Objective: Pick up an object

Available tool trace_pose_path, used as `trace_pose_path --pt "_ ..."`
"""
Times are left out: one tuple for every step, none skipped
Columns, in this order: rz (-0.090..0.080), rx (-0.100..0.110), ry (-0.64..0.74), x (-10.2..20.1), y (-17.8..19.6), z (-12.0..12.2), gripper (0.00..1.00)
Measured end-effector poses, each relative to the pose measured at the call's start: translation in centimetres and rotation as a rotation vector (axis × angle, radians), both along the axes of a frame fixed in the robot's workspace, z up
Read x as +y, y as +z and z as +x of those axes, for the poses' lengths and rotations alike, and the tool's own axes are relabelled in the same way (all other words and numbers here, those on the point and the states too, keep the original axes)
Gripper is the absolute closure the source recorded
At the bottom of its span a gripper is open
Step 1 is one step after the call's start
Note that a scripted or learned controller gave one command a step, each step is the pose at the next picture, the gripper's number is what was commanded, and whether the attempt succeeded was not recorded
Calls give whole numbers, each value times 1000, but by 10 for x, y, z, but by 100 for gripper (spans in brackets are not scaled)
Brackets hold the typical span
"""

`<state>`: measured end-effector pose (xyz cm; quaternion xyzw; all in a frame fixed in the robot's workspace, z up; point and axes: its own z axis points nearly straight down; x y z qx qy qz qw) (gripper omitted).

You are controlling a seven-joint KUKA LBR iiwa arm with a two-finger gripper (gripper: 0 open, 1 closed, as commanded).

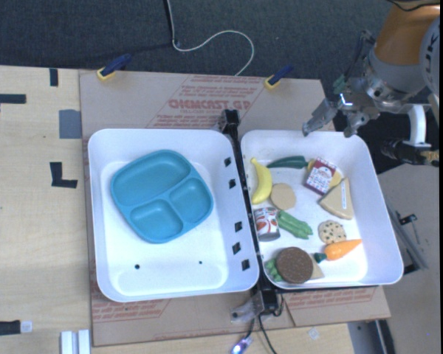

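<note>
My gripper hangs above the far edge of the right bin, its two fingers spread apart with nothing between them. Below it in that bin lie a yellow banana, a green chili, a red carton, a cheese wedge, a tan round cracker, a small can, a green pea pod, a cookie, a carrot and a brown patty.
The left bin holds a blue three-compartment plate. Both bins sit on cardboard held by yellow and blue clamps. A white cable loops behind. The arm's orange wrist is at upper right.
</note>
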<state>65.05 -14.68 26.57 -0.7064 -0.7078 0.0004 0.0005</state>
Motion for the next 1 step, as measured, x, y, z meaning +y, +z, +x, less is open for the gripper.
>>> trace_pose_path --pt "-2 -19 5 43 157 -28 0"
